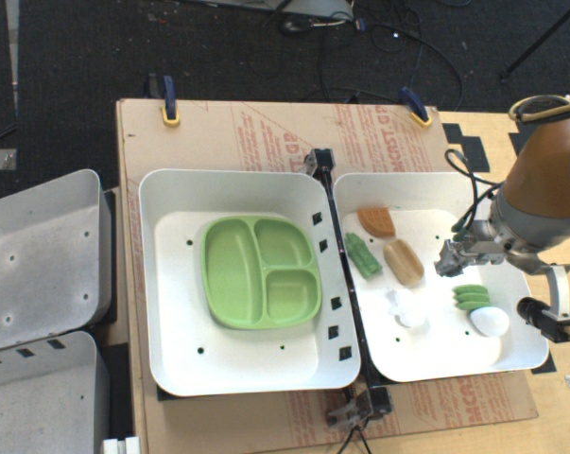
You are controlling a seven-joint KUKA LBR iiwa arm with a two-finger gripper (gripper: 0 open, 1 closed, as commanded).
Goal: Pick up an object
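Note:
The right bin (436, 362) holds several small items: an orange wedge (377, 221), a green stick (364, 254), a tan bread roll (404, 262), a white lump (406, 309), a green leafy piece (472, 297) and a white egg-like piece (490, 322). My gripper (452, 262) hangs over the right part of this bin, just right of the bread roll and above the green leafy piece. Nothing shows between its fingers.
A green divided plate (262, 271) lies in the left bin (171, 348). A black divider (341, 263) runs between the bins. Cardboard (237, 130) underlies both, held by clamps at the back. White panels (39, 253) lie off to the left.

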